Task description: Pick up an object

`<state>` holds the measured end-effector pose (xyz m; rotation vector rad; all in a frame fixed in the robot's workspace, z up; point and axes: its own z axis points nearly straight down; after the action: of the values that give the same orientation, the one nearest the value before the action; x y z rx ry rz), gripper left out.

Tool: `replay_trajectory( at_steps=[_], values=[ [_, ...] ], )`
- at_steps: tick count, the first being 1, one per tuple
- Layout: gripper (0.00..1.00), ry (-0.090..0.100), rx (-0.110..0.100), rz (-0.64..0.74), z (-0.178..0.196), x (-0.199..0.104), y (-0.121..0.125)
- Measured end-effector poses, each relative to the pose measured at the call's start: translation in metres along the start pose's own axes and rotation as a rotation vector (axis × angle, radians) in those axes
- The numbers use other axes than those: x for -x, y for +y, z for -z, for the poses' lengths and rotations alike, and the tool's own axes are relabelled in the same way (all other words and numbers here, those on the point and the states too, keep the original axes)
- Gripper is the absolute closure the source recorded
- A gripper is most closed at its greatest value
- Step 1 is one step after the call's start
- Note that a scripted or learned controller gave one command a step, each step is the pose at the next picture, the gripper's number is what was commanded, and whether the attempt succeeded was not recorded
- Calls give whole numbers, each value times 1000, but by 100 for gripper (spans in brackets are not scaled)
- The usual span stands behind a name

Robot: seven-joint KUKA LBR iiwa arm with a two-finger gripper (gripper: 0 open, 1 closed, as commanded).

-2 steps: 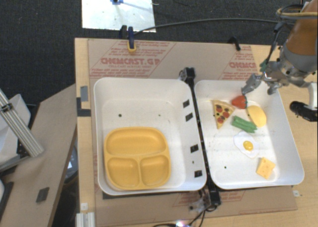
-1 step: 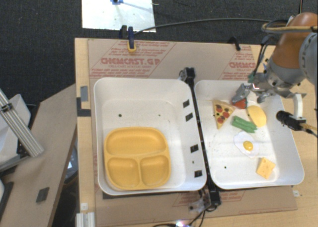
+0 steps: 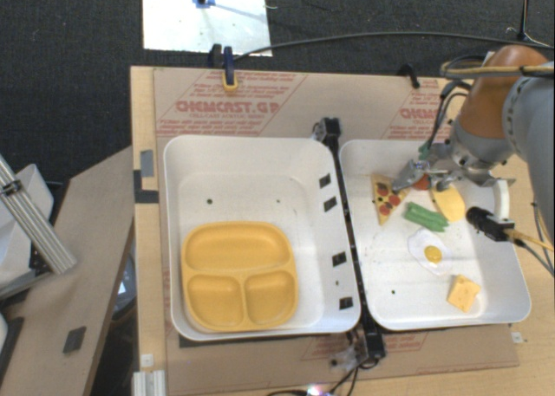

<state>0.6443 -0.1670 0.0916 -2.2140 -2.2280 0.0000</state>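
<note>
bench (image 3: 260,95): brown board with red print, carries both bins; blue-and-yellow clamp (image 3: 227,67) at its far edge
yellow tray (image 3: 239,276): nearest the camera, three compartments, lies flat in the near part of the left bin (image 3: 251,165)
right bin (image 3: 512,299): white, shallow, touching the left bin along a black seam with clips
cheese wedge (image 3: 463,293): yellow, near right corner of the right bin, apart from the rest
fried egg (image 3: 431,251): white with yellow yolk, mid-bin, just near of the green piece
green piece (image 3: 426,217): long toy vegetable, lies slantwise between pizza slice and yellow piece
pizza slice (image 3: 384,197): triangle with red dots, left side of the right bin, tip pointing toward the camera
yellow piece (image 3: 449,204): pale, rounded, just under the gripper
arm (image 3: 520,117): grey, orange band on top, reaches in from the right over the far part of the right bin
gripper (image 3: 427,176): low over the bin, between pizza slice and yellow piece
fingers: cannot tell whether spread or closed; nothing seen between them
</note>
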Motion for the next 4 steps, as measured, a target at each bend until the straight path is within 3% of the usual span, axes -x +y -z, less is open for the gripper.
replay_trajectory(
  at_steps=[1, 3, 4],
  values=[
    [100, 0, 0, 3, 11, 0, 1],
    [100, -2, 5, 1, 126, 4, 7],
    [100, -1, 0, 2, 112, 3, 8]
  ],
)
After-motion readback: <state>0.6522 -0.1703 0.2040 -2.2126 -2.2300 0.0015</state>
